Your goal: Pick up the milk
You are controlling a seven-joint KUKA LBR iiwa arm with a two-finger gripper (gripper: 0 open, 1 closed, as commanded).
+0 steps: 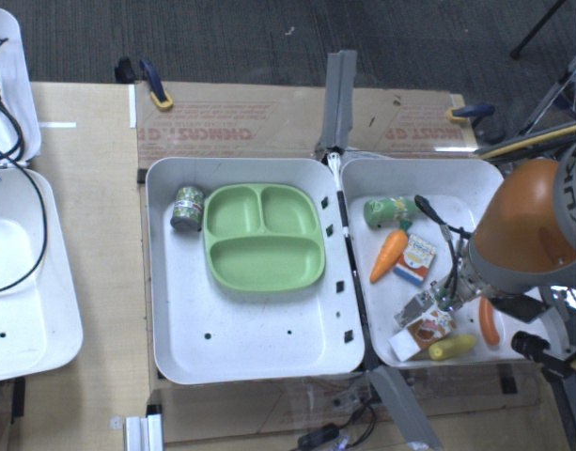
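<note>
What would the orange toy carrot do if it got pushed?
The orange cone-shaped toy carrot lies on its side and looks round, so it would probably roll, curving toward its thin tip. Its smooth-looking taper might slip when squeezed. It seems a light toy, so a nudge could bump the small printed carton beside it.

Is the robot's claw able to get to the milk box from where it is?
Probably yes. The claw hangs right over the milk box in the right bin, with nothing lying on top of it. The yellow toy sits close beside it, which might crowd the grab.
</note>
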